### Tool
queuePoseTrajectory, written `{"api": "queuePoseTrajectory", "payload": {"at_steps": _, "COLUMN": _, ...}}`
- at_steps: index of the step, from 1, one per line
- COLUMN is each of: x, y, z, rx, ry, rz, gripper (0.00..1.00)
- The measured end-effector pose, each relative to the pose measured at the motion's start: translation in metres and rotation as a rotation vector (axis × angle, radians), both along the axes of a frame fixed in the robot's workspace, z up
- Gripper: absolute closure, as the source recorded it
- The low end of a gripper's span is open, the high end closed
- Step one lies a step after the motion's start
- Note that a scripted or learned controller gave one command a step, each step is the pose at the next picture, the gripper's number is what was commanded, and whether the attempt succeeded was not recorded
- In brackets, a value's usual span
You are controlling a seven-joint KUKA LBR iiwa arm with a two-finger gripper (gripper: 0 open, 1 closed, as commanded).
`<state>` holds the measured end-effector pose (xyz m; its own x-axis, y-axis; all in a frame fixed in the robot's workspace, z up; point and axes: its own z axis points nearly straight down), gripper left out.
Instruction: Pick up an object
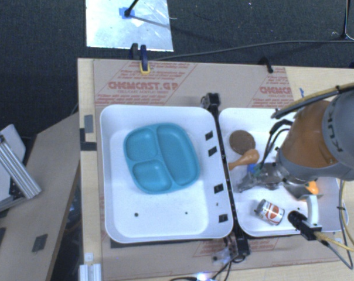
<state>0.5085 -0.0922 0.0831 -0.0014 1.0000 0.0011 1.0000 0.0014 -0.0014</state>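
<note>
The right bin [256, 119] holds a brown round object [242, 139] near its back left. Just in front of it lies a tan, handle-shaped piece [245, 158]. A small red and white can [269, 211] rests on its side near the bin's front. My gripper [247, 182] is low in the right bin, just in front of the tan piece and behind and left of the can. A small blue bit [257, 170] shows beside the gripper. A small orange object [312, 187] peeks out under the arm at the right.
The left bin [115, 157] holds a blue divided plate [161, 157]. A black divider with clips [221, 163] runs between the two bins. The grey and orange arm [317, 139] covers the right bin's right side.
</note>
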Motion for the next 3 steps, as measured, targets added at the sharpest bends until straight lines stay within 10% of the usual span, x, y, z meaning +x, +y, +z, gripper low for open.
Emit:
{"api": "queuePoseTrajectory", "payload": {"at_steps": 1, "x": 0.001, "y": 0.0, "z": 0.012, "rx": 0.0, "ry": -0.004, "rz": 0.0, "gripper": 1.0}}
{"api": "queuePoseTrajectory", "payload": {"at_steps": 3, "x": 0.008, "y": -0.003, "z": 0.138, "rx": -0.003, "ry": -0.011, "rz": 0.003, "gripper": 1.0}}
